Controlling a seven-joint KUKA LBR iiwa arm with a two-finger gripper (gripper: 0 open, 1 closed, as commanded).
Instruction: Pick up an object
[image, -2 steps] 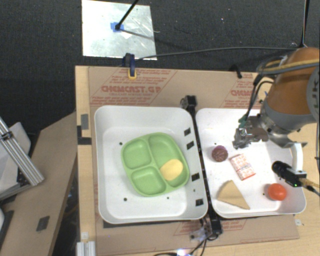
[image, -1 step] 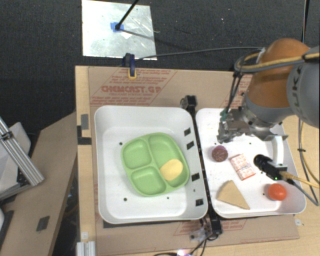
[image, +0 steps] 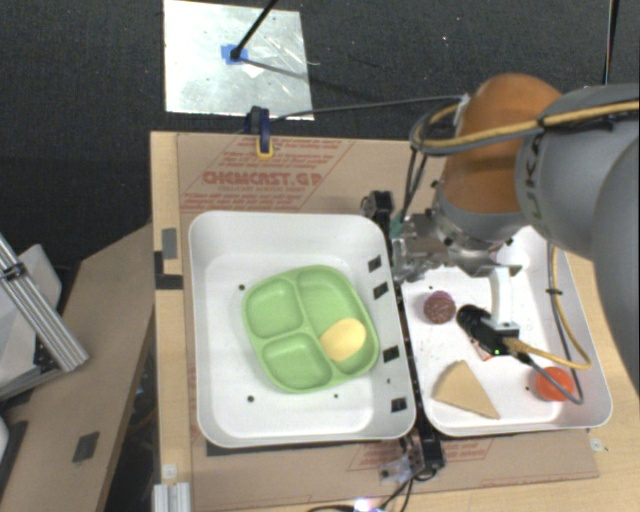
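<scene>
Camera view: gripper (image: 412, 252) is seen at right bin (image: 515, 405) far-left corner, its state not discernible; maroon ball (image: 439, 306), wedge (image: 464, 390), orange ball (image: 552, 383) are contained.

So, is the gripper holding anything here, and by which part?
It cannot be told. The gripper is at the right white bin's left wall; the maroon ball, tan wedge and orange ball lie apart from it.

A divided tray (image: 300, 325) sat in the middle of the left bin (image: 215, 330), with a rounded lump (image: 344, 340) in its right compartment. In the right bin (image: 515, 385), a ball (image: 439, 306) lay near the left wall, a wedge (image: 465, 390) at the front edge and a sphere (image: 552, 382) by the front-right corner.
</scene>
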